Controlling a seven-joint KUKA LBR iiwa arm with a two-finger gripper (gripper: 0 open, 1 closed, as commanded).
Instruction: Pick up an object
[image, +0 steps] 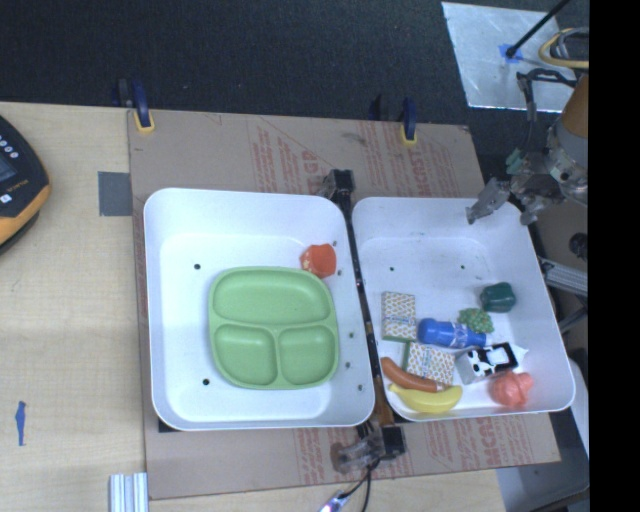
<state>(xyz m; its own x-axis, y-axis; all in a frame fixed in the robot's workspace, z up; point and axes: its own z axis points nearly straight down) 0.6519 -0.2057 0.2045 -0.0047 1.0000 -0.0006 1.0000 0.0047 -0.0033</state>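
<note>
arm: grey arm's two-finger gripper (492, 205) hovers at the top right corner of the right white shallow bin (430, 225), above the rim, well apart from every object.
jaws: can't tell whether released or clenched; too small and dark at this slant. Nothing visible between them.
targets: all cluster in the lower half of the right bin: dark green rounded block (497, 296), leafy green lump (476, 321), blue cylinder (438, 332), two patterned square packets (398, 313), black-and-white cow-like toy (492, 360), pink rounded lump (510, 389), yellow banana (431, 400), orange-brown sausage (406, 376).
left bin: light green divided plate (272, 327) in the left white bin (165, 300), small orange-red ball (319, 260) just beside its top right corner.
best pick (judgement): dark green block. Nearest the gripper and stands apart from the pile, so room for both jaws.
second: pink lump, but near the bin wall.
avoid: banana/sausage/packets, touching each other, likely multi-contact and slip.
approach: travel down-view along the right bin, descend straight, centre over the block before closing.
risk: clipping the bin rim on the way in.
</note>
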